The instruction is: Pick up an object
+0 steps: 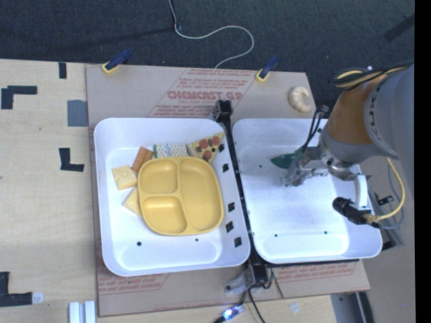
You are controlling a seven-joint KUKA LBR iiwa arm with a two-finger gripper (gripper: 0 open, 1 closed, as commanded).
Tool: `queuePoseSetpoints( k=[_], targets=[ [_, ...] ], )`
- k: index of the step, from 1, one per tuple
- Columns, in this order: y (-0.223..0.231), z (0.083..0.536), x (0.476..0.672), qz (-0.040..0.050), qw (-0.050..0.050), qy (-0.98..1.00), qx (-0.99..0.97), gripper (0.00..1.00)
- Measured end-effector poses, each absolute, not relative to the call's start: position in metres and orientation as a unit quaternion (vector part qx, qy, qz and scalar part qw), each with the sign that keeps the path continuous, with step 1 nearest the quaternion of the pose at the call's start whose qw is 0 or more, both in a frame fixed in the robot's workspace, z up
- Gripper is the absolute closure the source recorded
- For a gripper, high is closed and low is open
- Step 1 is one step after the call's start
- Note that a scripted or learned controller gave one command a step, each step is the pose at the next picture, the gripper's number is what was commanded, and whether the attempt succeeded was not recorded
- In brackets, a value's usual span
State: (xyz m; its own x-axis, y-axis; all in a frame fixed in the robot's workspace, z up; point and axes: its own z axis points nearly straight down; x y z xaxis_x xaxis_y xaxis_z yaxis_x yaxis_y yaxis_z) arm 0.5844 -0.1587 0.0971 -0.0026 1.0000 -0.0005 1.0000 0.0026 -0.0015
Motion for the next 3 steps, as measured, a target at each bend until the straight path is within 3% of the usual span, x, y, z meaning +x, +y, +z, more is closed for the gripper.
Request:
queuePoseSetpoints(
  k=[3],
  targets=[
    [-0.164, 0.226, 0.577, -0.0007, -0.001, -0.708, -0.707, 1.0]
  ],
)
